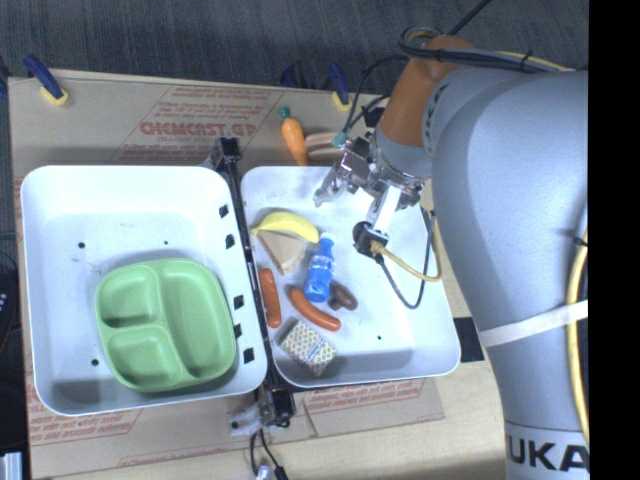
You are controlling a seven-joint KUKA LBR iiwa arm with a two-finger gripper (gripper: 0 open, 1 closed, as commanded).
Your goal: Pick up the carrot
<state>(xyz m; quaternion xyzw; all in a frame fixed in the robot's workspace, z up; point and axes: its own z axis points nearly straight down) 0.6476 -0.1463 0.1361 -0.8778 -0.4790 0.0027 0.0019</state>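
— Where is the carrot (292, 139) seen?
— It is seen on the bench just beyond the far rim of the right bin (435, 338), outside it, green top pointed away.

— And the claw (348, 181)?
— It is held over the far part of that bin, just right of the carrot. Nothing is pinched; whether it is spread cannot be told.

— What is kept in the bins?
— A banana (286, 227), a blue bottle (319, 268) and sausages (314, 310) in the right; a green tray (165, 323) in the left bin (60, 208).
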